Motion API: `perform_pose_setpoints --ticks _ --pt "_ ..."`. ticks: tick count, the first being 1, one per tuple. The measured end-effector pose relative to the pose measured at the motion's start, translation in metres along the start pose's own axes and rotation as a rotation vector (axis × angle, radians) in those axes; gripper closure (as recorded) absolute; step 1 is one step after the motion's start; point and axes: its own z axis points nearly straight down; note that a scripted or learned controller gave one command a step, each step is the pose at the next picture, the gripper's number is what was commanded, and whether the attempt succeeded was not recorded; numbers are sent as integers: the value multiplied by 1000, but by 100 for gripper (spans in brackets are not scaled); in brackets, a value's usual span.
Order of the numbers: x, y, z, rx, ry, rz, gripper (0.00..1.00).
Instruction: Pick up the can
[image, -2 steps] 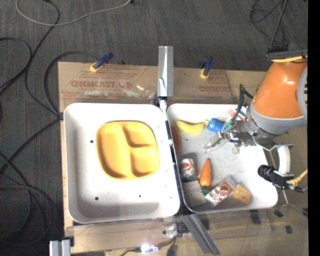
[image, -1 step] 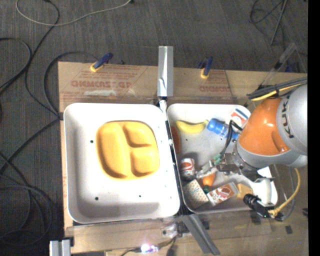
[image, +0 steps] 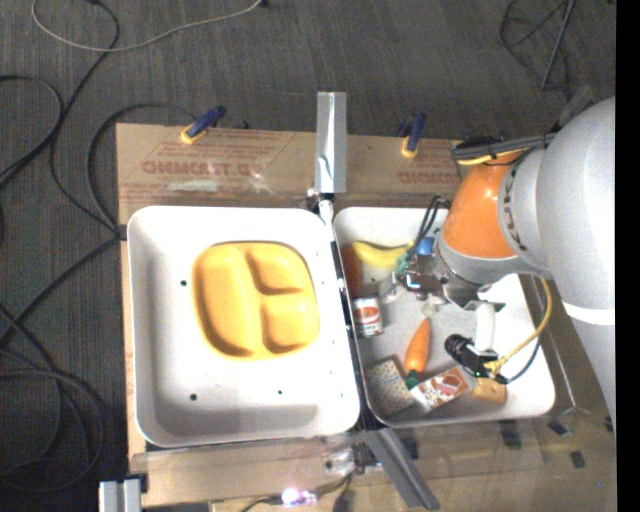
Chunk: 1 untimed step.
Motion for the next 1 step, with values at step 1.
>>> perform_pose_setpoints --ticks 1 --pt "-46 49 2 3 4 76 0"
